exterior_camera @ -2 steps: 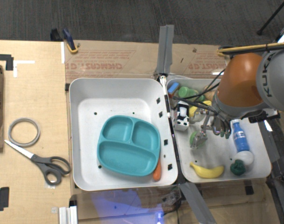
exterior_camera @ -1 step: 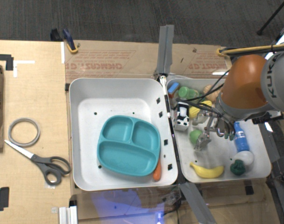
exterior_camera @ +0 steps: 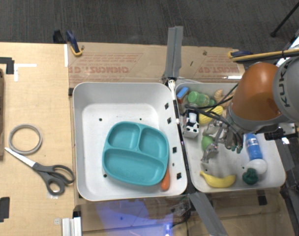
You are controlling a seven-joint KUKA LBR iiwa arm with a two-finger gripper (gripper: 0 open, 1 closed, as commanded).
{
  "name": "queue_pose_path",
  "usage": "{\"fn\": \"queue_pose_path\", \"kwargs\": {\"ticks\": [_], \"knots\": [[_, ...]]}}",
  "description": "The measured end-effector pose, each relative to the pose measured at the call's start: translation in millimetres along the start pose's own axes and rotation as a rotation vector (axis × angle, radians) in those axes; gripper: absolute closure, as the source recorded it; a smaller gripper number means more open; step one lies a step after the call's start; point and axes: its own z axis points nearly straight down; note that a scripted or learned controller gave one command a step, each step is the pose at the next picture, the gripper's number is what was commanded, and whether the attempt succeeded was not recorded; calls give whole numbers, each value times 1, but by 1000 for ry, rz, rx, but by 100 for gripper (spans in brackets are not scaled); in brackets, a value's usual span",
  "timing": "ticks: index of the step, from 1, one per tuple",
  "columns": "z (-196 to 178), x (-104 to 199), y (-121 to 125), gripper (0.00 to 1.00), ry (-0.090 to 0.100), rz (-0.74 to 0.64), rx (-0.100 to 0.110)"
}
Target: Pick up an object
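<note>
The toy banana point(exterior_camera: 218, 180) is our likeliest pick. It lies flat on the floor of the right bin point(exterior_camera: 238, 188), close to the near wall, with bare floor around it. We judge it light, stiff and smooth-skinned, probably hollow plastic, so it should not crush but could slip or roll out of a loose pinch. The best hold looks to be across the thick middle of its curve, square to its length, since the tapering ends would squirt free. The gripper point(exterior_camera: 211, 154) hangs just above the banana and a little to its left. We cannot make out how wide it stands, and we see nothing held in it. A small green piece point(exterior_camera: 207, 142) sits just beyond the gripper, farther from the banana. To the banana's right sits a dark green lump point(exterior_camera: 250, 176), and above that a blue bottle point(exterior_camera: 253, 148). Well to the banana's left, in the other bin, an orange carrot point(exterior_camera: 165, 182) rests beside a teal divided plate point(exterior_camera: 136, 154).
</note>
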Motion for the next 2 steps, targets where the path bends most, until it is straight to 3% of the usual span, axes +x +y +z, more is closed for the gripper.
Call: {"fn": "queue_pose_path", "kwargs": {"ticks": [1, 2], "knots": [[-1, -14, 1, 0, -2, 209, 0], [-10, -15, 1, 100, -5, 207, 1]]}}
